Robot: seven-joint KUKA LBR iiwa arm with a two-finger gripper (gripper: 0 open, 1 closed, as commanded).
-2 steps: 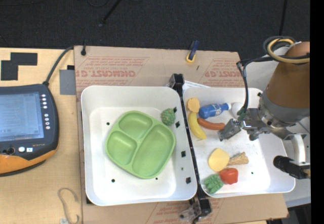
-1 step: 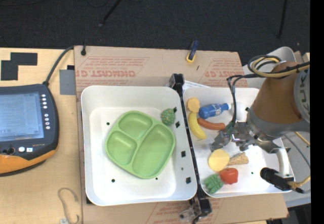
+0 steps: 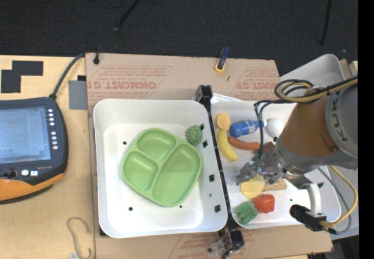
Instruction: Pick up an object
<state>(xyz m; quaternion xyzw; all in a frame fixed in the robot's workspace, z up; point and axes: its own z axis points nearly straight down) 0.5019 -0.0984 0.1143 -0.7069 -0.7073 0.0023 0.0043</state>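
Observation:
The right bin (image 3: 327, 208) holds several toy foods: a yellow banana (image 3: 225, 140), a blue piece (image 3: 242, 128), an orange-red sausage (image 3: 245, 144), a pale yellow piece (image 3: 252, 187), a red piece (image 3: 265, 203) and a green leafy piece (image 3: 246, 211). My gripper (image 3: 259, 169) hangs low over the middle of this bin, just above the pale yellow piece and right of the banana. The arm's orange band and wrist cover the bin's right half. A white object (image 3: 273, 127) peeks out beside the wrist.
The left bin (image 3: 111, 193) carries a green divided plate (image 3: 162, 165), with a small green broccoli-like piece (image 3: 194, 133) at its upper right. A black divider clamp (image 3: 204, 95) sits between the bins. A tablet pendant (image 3: 26, 141) lies at far left.

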